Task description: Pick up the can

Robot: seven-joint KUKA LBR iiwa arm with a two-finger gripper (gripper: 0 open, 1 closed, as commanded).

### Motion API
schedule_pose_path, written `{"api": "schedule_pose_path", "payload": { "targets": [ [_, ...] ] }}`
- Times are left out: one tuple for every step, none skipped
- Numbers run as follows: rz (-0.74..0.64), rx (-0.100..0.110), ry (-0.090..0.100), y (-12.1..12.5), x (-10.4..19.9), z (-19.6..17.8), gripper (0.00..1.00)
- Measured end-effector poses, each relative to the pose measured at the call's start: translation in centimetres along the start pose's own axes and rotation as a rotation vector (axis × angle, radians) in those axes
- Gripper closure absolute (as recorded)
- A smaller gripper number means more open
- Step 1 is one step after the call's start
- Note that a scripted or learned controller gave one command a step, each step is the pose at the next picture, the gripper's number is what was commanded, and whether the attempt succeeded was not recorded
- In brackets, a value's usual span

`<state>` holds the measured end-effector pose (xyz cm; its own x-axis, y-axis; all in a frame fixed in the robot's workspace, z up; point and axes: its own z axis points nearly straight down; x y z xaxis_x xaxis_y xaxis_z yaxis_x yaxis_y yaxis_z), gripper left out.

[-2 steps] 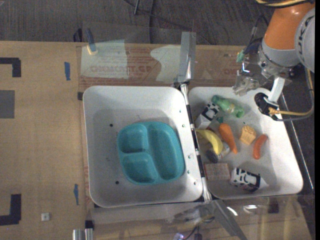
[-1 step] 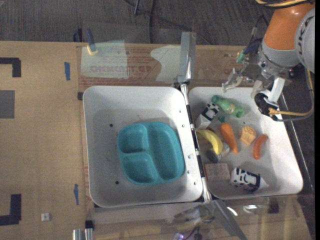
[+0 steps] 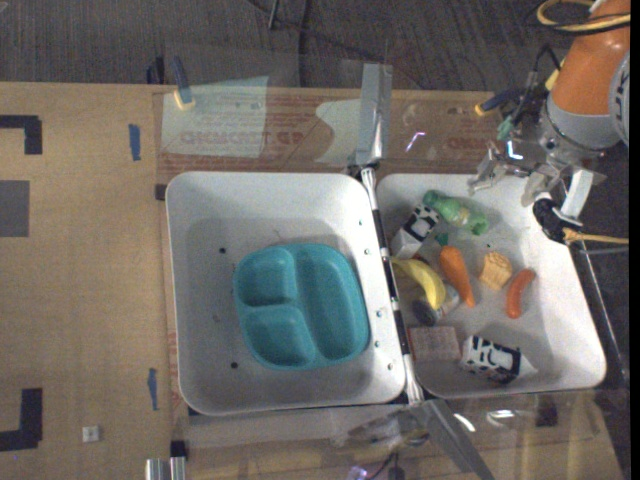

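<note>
**Item: black-and-white patterned short can [image 3: 491, 358].** It lies in the right-hand shallow white bin [image 3: 590, 353], in the near corner area. It appears to rest on its side with its long axis running roughly left to right across the view. That this piece is the can is a judgement; the patterned object [image 3: 420, 230] at the bin's far left looks more like a carton.

**Neighbours.** A flat brown square card [image 3: 434, 343] lies just beside the can on its left. An orange sausage-shaped piece [image 3: 517, 293] lies near it on the far side. A yellow banana [image 3: 425, 280], an orange carrot [image 3: 457, 273] and a green bottle [image 3: 455, 213] lie further off, towards the far wall.

**Gripper [image 3: 520, 176].** It hangs over the far edge of the same bin, below the orange-banded wrist. Whether the jaws are open or closed cannot be told at this resolution, and nothing is seen held.

**Governing relation.** The can lies well apart from the gripper, on the opposite side of the bin, towards the near wall and slightly left. The carrot and the sausage-shaped piece lie between them.

**Assessment.** The pick has not begun. The approach will probably call for closing the jaws across the can's short axis.
</note>
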<state>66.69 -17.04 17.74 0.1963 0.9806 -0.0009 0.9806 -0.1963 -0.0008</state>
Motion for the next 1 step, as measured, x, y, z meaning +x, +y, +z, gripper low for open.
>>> {"api": "schedule_pose_path", "payload": {
  "targets": [
    [0.041,0.0,0.0,0.48,-2.64,2.05,0.0]
  ]
}}
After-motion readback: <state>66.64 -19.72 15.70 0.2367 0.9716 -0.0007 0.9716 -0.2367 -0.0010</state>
